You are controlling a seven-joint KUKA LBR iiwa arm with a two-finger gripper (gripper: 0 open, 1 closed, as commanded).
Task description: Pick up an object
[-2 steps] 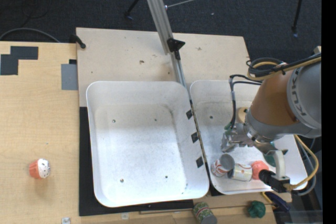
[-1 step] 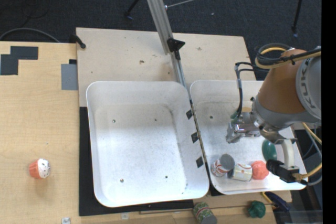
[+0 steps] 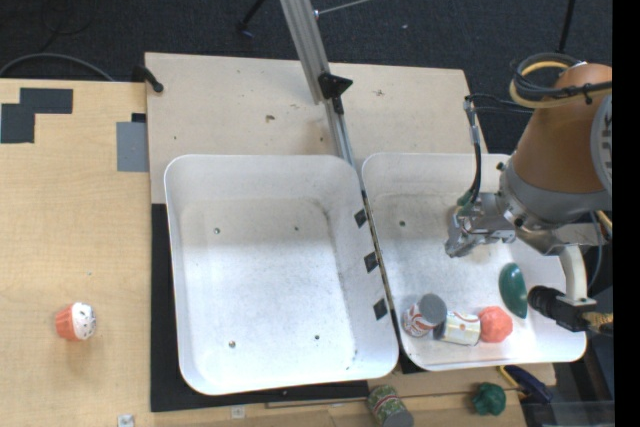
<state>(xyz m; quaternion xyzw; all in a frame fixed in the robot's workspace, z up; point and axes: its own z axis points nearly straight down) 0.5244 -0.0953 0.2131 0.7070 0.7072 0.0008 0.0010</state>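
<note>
My gripper (image 3: 464, 237) hangs over the middle of the right bin (image 3: 420, 185), with the grey and orange arm coming in from the right. Along the bin's near edge lies a row of objects: a red and white piece (image 3: 414, 321), a grey disc (image 3: 432, 307), a small white and red can (image 3: 461, 328) and an orange-red ball (image 3: 495, 323). A dark green object (image 3: 513, 286) lies just right of and below the gripper. The gripper stands apart from all of them, up the bin from the row.
The left bin (image 3: 200, 215) sits beside the right one, split by a dark divider with clips (image 3: 366, 245). An aluminium bar (image 3: 303, 20) slants up from the back. A red and white toy (image 3: 76, 322) lies far left on the bench. Two green items (image 3: 488, 399) sit below the right bin.
</note>
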